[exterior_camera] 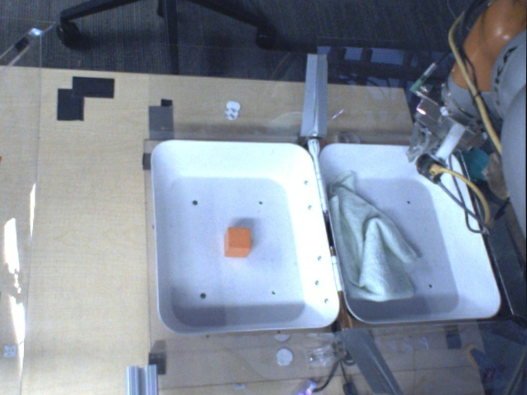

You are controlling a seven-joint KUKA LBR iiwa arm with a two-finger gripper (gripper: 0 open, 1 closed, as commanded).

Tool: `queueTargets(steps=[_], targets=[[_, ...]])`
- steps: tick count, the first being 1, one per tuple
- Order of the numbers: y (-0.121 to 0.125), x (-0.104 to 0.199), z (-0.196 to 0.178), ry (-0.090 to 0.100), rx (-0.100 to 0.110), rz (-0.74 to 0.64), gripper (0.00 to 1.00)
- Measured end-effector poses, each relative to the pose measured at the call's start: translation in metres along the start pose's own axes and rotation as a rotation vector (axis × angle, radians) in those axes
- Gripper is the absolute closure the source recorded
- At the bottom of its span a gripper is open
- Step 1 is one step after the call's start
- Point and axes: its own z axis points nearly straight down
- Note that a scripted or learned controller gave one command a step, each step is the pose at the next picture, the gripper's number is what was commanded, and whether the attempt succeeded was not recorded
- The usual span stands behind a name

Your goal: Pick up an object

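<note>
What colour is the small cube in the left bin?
Orange. The cube shows clearly in the camera view, against the white floor of the left bin.

Orange cube in left bin; cloth right

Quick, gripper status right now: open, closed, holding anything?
Gripper: cannot be told from this view; it sits above the right bin's far right corner, with nothing visibly held.

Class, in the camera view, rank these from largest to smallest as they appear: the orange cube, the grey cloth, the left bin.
1. Left bin, largest by far.
2. Grey cloth, covering much of the right bin's left side.
3. Orange cube, smallest.
</note>
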Motion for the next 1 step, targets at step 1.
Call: queueTargets(steps=[1], targets=[[0.0004,0.0019,-0.0119,0.001,-0.004,-0.007,1.0]])
